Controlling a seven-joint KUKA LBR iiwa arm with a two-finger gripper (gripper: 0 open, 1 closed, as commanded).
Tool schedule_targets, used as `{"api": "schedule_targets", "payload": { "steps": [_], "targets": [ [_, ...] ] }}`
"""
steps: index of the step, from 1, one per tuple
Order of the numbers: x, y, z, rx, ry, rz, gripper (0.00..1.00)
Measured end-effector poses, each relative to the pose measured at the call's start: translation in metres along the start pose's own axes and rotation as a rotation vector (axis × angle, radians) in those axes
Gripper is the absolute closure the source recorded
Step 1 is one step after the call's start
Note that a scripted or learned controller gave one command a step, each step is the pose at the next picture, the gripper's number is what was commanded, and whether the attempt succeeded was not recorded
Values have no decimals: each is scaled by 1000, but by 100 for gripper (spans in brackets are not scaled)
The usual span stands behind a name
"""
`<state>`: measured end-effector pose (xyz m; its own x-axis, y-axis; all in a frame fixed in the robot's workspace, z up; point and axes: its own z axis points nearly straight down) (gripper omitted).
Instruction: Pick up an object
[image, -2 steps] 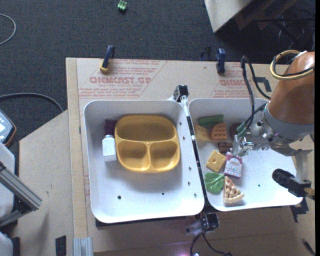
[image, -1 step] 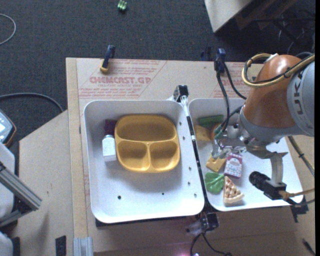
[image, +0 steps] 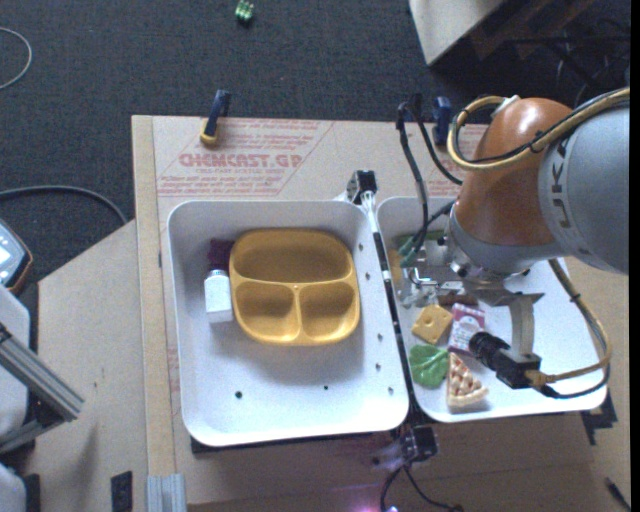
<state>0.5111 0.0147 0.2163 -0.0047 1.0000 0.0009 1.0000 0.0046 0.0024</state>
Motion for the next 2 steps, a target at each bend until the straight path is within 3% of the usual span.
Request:
{"api": "schedule_targets", "payload": {
  "steps": [1,2],
  "targets": [
    [-4,-14,-6,5,0,5,100],
    [3,2,-16,-1,-1,3,100]
  ]
}}
